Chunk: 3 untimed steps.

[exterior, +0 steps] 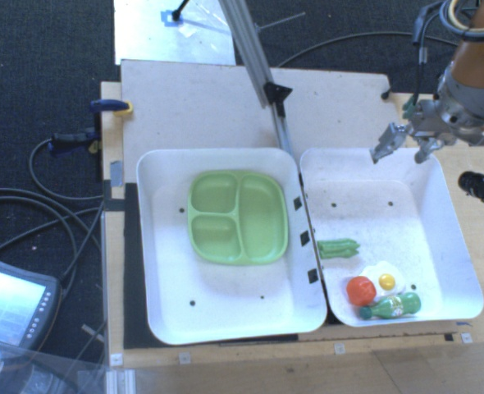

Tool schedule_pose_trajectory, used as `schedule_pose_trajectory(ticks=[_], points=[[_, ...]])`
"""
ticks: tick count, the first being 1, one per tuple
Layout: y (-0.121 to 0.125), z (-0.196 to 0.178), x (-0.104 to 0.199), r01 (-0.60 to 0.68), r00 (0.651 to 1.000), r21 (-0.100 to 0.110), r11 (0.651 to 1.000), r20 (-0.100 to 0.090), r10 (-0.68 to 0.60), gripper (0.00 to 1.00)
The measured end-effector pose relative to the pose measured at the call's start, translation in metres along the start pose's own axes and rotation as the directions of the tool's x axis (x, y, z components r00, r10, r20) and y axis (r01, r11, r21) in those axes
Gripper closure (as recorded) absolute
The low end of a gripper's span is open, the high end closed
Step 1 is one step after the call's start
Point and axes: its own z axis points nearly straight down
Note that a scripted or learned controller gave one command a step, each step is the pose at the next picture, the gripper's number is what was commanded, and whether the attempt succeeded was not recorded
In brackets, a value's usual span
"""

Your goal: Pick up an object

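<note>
My gripper [406, 145] hung over the far edge of the right bin [439, 212], its two fingers spread apart with nothing between them. The objects lay well apart from it at the near end of that bin: a green bean pod [338, 249] against the left wall, and, nearer the front, a red tomato [360, 290], a fried egg [385, 280] and a green bottle [392, 305] clustered together. In the left bin [156, 245] sat a green divided plate [237, 217].

A green divided plate [238, 217] lies in a white bin [156, 253], well apart from the gripper [404, 150], toward the view's left.
</note>
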Motion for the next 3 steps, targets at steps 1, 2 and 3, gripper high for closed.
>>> schedule_pose_trajectory(ticks=[1, 2, 3], points=[[0.0, 0.0, 0.0, 0.0, 1.0, 0.0, 1.0, 0.0, 0.0, 0.0], [0.002, 0.052, 0.01, 0.002, 1.0, 0.005, 1.0, 0.0, -0.002, 0.0], [0.0, 0.114, 0.007, -0.006, 1.0, 0.006, 1.0, 0.0, 0.006, 0.0]])
